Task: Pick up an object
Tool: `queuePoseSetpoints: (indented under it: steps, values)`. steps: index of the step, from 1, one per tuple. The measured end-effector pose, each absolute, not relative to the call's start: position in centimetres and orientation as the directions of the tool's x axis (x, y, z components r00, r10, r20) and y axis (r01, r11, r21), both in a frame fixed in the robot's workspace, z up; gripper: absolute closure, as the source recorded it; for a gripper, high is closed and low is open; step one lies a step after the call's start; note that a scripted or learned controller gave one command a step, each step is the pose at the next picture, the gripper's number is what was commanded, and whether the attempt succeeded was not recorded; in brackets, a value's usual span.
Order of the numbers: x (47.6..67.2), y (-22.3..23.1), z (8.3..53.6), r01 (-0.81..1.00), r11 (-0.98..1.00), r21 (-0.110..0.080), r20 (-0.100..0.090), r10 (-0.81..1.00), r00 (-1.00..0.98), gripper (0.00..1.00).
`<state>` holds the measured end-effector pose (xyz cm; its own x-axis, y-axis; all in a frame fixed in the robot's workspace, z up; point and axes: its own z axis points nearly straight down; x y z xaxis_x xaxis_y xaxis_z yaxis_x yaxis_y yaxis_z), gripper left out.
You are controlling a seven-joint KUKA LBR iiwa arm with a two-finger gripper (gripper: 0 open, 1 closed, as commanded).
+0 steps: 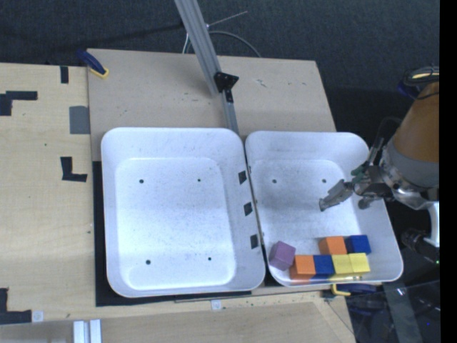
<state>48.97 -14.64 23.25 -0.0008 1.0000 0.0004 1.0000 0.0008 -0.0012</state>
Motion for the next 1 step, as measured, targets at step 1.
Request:
queuePoseSetpoints:
  steps: [1]
  values:
    - [48.54,-16.22,16.15,1.0,-0.002,-0.009,0.001,1.0,0.002,0.0]
